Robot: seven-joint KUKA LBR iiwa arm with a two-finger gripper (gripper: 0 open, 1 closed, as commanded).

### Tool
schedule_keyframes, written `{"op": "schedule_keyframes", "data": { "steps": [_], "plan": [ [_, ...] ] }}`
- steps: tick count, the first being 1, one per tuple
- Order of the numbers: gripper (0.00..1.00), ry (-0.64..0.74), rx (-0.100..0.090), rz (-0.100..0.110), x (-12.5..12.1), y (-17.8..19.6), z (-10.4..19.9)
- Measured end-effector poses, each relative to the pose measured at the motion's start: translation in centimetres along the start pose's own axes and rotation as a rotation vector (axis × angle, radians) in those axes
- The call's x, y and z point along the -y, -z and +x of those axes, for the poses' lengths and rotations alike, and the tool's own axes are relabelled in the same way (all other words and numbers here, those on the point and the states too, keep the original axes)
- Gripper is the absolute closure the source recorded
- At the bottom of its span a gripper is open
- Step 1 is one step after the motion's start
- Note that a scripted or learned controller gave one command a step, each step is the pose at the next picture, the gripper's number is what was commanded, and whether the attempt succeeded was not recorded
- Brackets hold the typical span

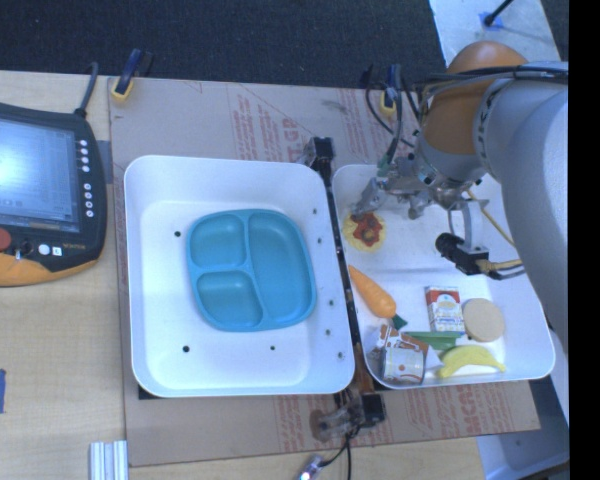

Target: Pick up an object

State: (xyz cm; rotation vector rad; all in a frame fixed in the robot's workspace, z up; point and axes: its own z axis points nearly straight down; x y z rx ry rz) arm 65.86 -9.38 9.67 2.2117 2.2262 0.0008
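The hand (392,200) hangs low over the far end of the right bin (415,273), just beside and slightly beyond a small yellow-and-red toy (365,230). From this slanted view I cannot tell whether the hand is open or closed, and nothing can be seen gripped in it.

That toy looks like the likeliest target, and it sits in an awkward place. It lies close against the bin wall that is shared with the left bin (160,298). If the hand came straight down it could strike that wall, or pinch only the toy's edge and flick it away. The toy also looks flat, so a grip that closes too high would probably catch nothing.

Nearer the camera than the toy lies an orange carrot (372,291), slanted along the same wall. Its round, tapered body could roll out of a grip that is off centre.

Further from the toy, at the near end of the bin, several things crowd together:
- a red-and-white packet (443,308)
- a tan disc (483,320)
- a green piece (435,339)
- a banana (470,361)
- a small carton (402,363)

Reaching in there risks nudging the neighbours or lifting two things at once.

To the left of the toy, a blue divided plate (250,268) lies in the left bin, well apart from the hand.
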Motion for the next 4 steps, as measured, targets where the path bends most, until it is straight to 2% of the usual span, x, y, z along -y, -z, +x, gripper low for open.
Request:
{"op": "schedule_keyframes", "data": {
  "steps": [1,2,3,4],
  "plan": [
    [0.00,-0.002,-0.002,0.005,0.1,9.6,5.3],
    [0.00,-0.003,-0.001,0.007,5.8,9.5,3.3],
    [0.00,-0.003,-0.002,0.009,13.3,0.2,0.1],
    [1.00,0.001,0.000,0.008,13.2,1.2,0.0]
  ]
}}
